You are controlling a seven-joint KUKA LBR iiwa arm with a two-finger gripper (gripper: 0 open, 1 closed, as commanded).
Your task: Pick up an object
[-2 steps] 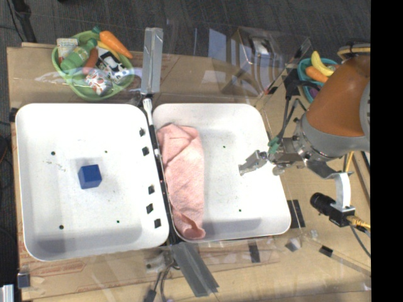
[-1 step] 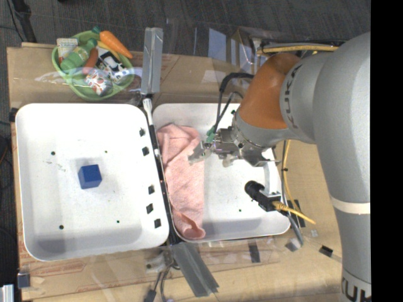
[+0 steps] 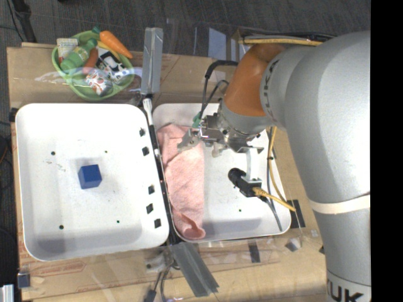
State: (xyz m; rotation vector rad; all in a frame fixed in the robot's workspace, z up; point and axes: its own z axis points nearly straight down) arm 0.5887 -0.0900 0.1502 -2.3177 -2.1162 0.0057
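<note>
First, top left: a green bowl (image 3: 94, 88) sits on the bench (image 3: 94, 275) just beyond the far rim of the left bin (image 3: 63, 222). It is heaped with small toys, among them an orange carrot shape (image 3: 113, 41); the rest are too jumbled to name.

Left bin: one blue cube (image 3: 90, 175) rests flat on the white floor, left of centre, well apart from every wall. A row of small black tabs (image 3: 150, 190) runs down the bin's right wall.

Right bin (image 3: 236, 222): a pink cloth (image 3: 184, 178) lies crumpled along the left wall, running from near the far rim to the near rim, its lower end bunched in the near-left corner.

Gripper (image 3: 194, 137): it sits low over the upper end of the pink cloth, at or touching the fabric. Whether it is apart or together cannot be told from this angle; nothing is seen clamped in it.

Right: the arm (image 3: 327, 118), grey with its orange band (image 3: 249, 83) above the wrist, reaches in over the right bin's far-right part.
</note>
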